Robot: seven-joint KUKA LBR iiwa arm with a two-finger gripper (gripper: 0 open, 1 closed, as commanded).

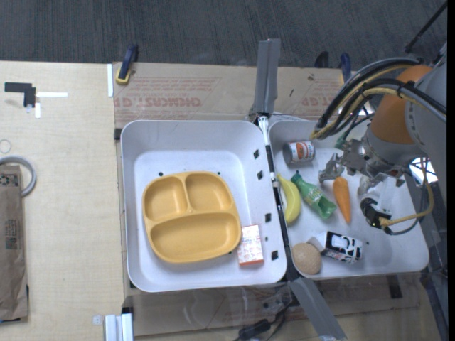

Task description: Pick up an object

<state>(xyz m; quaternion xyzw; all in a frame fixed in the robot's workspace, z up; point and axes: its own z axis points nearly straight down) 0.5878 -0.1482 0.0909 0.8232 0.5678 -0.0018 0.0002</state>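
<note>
Two shallow white bins sit side by side on the surface (64,155), and we read the layout as a sorting setup: the left bin (142,141) keeps a yellow divided plate (192,215) with a small red-and-white carton (250,246) just beside its right edge, while the right bin (412,258) gathers the loose pieces we might pick.

In that right bin we see a small can (301,151) lying on its side near the top wall, a banana (288,199) curved along the left wall, a green bottle-shaped toy (313,196) tilted next to it, an orange carrot (343,199) pointing downward, a pale rounded object (307,258) like a bread roll near the bottom, and a small black-and-white carton (343,247) just beside it. Most look like smooth moulded plastic play food; the plate is glossy with three rounded compartments.

Our claw (352,172) hangs low over the right bin, just above the carrot's top end, with metal prongs spread on either side. We cannot tell how wide it stands or whether anything sits between its tips; nothing is visibly lifted. We judge the carrot the likeliest target, its tapered, slick shape likely to slip unless gripped across the thick end.
</note>
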